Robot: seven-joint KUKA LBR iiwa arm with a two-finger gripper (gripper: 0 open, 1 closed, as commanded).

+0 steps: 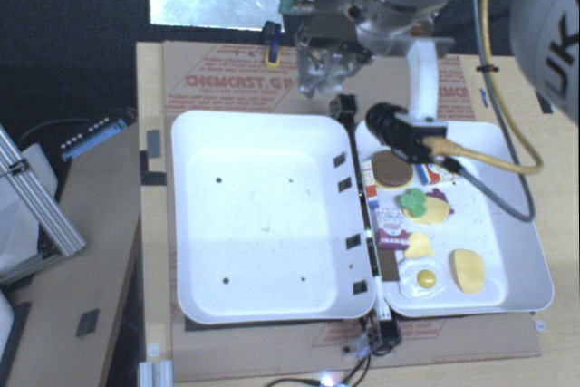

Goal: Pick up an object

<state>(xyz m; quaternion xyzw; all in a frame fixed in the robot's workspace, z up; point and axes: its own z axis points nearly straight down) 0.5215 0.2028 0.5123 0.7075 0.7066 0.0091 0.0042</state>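
The right bin (517, 258) holds several small toy food items. Among them are a brown round cookie (392, 169), a green piece (414, 200) lying against a yellow piece (436, 212), a purple packet (392, 227), a fried egg (424, 278) and a yellow oval piece (468, 270). My gripper (319, 79) hangs above the bench's far edge, beyond the left bin's back right corner. It is apart from all the items, and I see nothing in it.
The left bin (263, 222) lies beside the right one, and black clips (355, 240) join them along the divider. A black fitting with a yellow cable (471, 159) hangs over the back of the right bin. A metal frame (36, 204) stands at far left.
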